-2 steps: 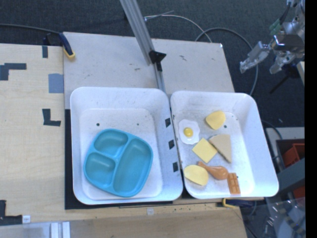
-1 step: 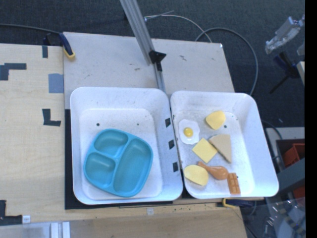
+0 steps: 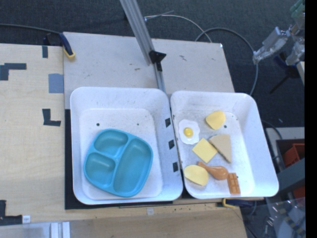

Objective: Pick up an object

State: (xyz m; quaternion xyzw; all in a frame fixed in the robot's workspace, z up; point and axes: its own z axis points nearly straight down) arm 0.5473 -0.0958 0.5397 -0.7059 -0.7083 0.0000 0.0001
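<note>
Camera view: two bins [image 3: 166, 99], one plate [image 3: 118, 162].

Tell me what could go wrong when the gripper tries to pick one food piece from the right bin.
1. The yellow square, tan wedge and drumstick lie touching or nearly so; the gripper may catch two or push them apart.
2. The egg looks flat, so fingers may slide over it.
3. The orange piece sits near the bin wall, leaving little room.

- Fried egg [image 3: 188, 132] flat at right bin's left side.
- Yellow square cheese slice [image 3: 204, 150] beside a tan wedge [image 3: 222, 146].
- Two yellow rounded pieces [image 3: 215, 119] [image 3: 196, 174].
- Drumstick [image 3: 216, 171], touching the orange ridged piece [image 3: 233, 183].
</note>
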